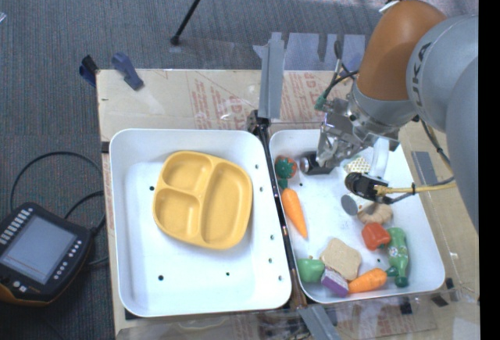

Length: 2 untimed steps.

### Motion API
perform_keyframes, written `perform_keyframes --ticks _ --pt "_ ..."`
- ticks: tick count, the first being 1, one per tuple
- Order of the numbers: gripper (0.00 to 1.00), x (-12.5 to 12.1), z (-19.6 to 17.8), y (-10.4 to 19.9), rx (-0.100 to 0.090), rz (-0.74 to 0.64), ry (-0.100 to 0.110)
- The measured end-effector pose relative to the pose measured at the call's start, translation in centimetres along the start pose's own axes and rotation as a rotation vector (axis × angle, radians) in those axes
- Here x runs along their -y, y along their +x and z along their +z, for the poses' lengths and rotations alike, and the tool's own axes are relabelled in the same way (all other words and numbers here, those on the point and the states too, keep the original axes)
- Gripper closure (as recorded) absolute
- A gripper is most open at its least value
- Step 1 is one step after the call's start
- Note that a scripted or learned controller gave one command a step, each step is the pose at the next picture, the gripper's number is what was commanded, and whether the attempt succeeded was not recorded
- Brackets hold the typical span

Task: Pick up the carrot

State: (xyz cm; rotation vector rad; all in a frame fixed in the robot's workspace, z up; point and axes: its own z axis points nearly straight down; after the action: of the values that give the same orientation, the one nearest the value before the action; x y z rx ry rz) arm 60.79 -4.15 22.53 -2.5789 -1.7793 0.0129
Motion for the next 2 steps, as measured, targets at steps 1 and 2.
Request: perform_keyframes --ticks 1,2 --pt "1.00 4.0 4.2 7.1 0.001 0.131 0.000" --pt "1.00 2.9 4.0 9.0 0.000 0.185 -0.003"
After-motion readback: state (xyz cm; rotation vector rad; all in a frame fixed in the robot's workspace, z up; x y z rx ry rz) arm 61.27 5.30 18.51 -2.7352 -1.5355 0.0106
